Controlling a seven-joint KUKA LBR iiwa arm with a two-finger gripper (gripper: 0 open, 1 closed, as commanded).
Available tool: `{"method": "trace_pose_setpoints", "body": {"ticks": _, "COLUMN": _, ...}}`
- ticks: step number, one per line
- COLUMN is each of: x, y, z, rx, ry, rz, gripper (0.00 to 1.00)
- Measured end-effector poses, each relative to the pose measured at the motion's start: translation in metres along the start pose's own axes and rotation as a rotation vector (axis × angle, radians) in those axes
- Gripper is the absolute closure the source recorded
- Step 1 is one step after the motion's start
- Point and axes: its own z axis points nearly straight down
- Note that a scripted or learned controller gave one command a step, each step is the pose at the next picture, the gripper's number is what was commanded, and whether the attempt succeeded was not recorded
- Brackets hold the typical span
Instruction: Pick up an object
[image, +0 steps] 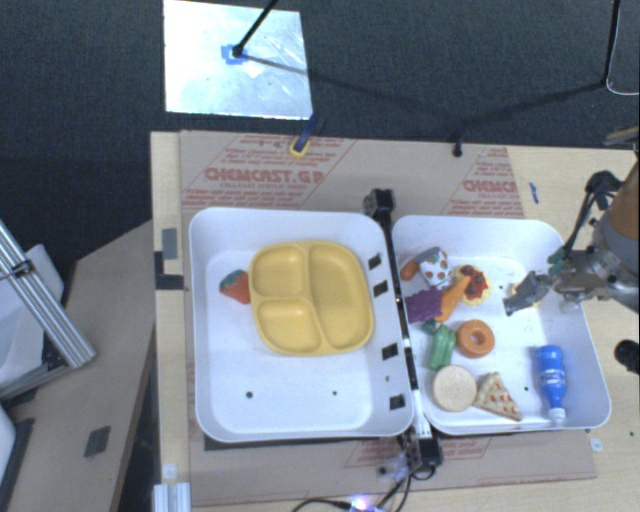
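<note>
The right bin (520, 237) holds several toy foods: a white spotted mushroom (433, 267), a purple grape bunch (425, 304), an orange carrot (456, 293), a pizza piece (475, 282), a donut (475, 338), a green pepper (441, 347), a round cracker (453, 387), a pizza slice (496, 396) and a blue bottle (550, 377). My gripper (522, 293) reaches in from the right and hovers over the right bin's bare floor, right of the pizza piece. Nothing shows between its fingers.
The left bin (215, 390) holds a yellow three-part plate (310, 298) and a strawberry (236, 286) beside it. A black hinge strip (393, 300) divides the bins. Cardboard lies under both bins.
</note>
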Motion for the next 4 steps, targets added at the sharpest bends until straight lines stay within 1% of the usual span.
{"method": "trace_pose_setpoints", "body": {"ticks": 1, "x": 0.000, "y": 0.002, "z": -0.005, "rx": -0.010, "ry": -0.002, "rz": -0.003, "gripper": 0.00}}
{"method": "trace_pose_setpoints", "body": {"ticks": 2, "x": -0.004, "y": 0.009, "z": 0.054, "rx": -0.006, "ry": -0.001, "rz": -0.001, "gripper": 0.00}}
{"method": "trace_pose_setpoints", "body": {"ticks": 3, "x": 0.000, "y": 0.004, "z": 0.115, "rx": -0.005, "ry": 0.000, "rz": -0.001, "gripper": 0.00}}
{"method": "trace_pose_setpoints", "body": {"ticks": 4, "x": 0.002, "y": 0.008, "z": 0.153, "rx": -0.011, "ry": 0.007, "rz": -0.003, "gripper": 0.00}}
